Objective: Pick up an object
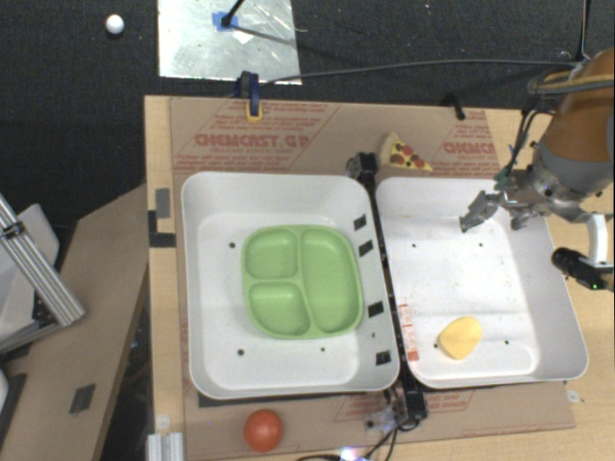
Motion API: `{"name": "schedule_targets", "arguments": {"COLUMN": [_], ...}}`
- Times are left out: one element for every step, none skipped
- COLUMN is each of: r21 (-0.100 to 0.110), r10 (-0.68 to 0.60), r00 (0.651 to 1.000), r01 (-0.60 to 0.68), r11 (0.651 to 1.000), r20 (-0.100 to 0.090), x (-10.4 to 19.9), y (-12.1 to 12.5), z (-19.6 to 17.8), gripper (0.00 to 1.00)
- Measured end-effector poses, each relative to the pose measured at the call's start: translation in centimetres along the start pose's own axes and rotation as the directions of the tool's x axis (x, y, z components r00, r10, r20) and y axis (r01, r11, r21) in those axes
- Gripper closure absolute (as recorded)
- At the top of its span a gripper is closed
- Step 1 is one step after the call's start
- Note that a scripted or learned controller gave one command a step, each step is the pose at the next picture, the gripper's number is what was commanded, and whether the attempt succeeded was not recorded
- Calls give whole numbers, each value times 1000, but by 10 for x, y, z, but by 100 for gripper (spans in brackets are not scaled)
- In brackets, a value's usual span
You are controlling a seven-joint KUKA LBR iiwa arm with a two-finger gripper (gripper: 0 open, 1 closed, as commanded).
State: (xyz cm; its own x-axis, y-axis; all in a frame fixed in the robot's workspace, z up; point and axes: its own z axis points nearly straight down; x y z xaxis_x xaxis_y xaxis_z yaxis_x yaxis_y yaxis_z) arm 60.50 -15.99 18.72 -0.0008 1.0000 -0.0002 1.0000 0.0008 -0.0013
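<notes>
Camera view, slant from above: 2 white bins side by side on a cardboard-covered bench. Left bin (pixel 207 257) carries 1 green divided plate (pixel 302 281) with 3 compartments, sitting near center. Right bin (pixel 538 286) carries 1 yellow object (pixel 460 337), low at about 7 o'clock of that bin's floor, near the front wall but apart from it.

1 gripper (pixel 492 209) on the grey arm (pixel 575 152), entering from 3 o'clock, hangs over the right bin's upper middle. Whether its fingers stand apart or together I cannot tell. Nothing visible between them. Yellow object lies well apart from it, toward 6 o'clock.

Right bin's floor is bare white between gripper and object.

Outside the bins: 1 pizza-slice toy (pixel 405 154) on the cardboard at 12 o'clock of the seam; 1 orange-red ball (pixel 263 429) at 6 o'clock of the left bin; 1 small white ball (pixel 115 24) far at 11 o'clock on dark cloth.
</notes>
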Motion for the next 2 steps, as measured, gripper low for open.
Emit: {"name": "schedule_targets", "arguments": {"r21": [0, -7], "r10": [0, -1], "r00": [1000, 1000], "r01": [0, 1], "r11": [1000, 1000], "r20": [0, 1], "x": [-5, -5], "y": [0, 2], "z": [43, 29], "gripper": [0, 100]}}
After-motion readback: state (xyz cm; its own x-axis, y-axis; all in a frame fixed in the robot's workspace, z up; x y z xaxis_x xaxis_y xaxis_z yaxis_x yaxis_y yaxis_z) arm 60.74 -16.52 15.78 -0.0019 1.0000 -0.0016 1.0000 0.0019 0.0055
